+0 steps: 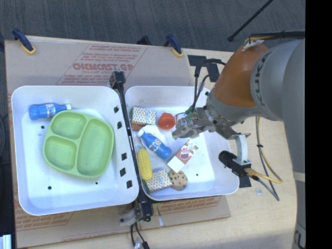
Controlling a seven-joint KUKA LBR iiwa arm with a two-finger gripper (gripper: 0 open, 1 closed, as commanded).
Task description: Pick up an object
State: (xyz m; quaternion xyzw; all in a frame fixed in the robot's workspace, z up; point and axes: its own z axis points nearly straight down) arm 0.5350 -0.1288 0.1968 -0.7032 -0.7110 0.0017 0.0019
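My gripper (182,128) hangs over the right bin (207,183), just right of a red tomato-like piece (166,121) and above a white and red carton (184,155). A blue and white bottle (154,144) lies in the bin's middle. A yellow corn cob (144,163), a cookie (178,180), a checkered packet (158,180) and a wrapped snack (143,116) lie around it. I see nothing held between the fingers.
The left bin (31,191) holds a green divided plate (79,144) and a blue bottle (46,110) at its far left corner. A black clamp bar (124,123) runs between the bins. The grey arm (259,87) covers the right bin's right side.
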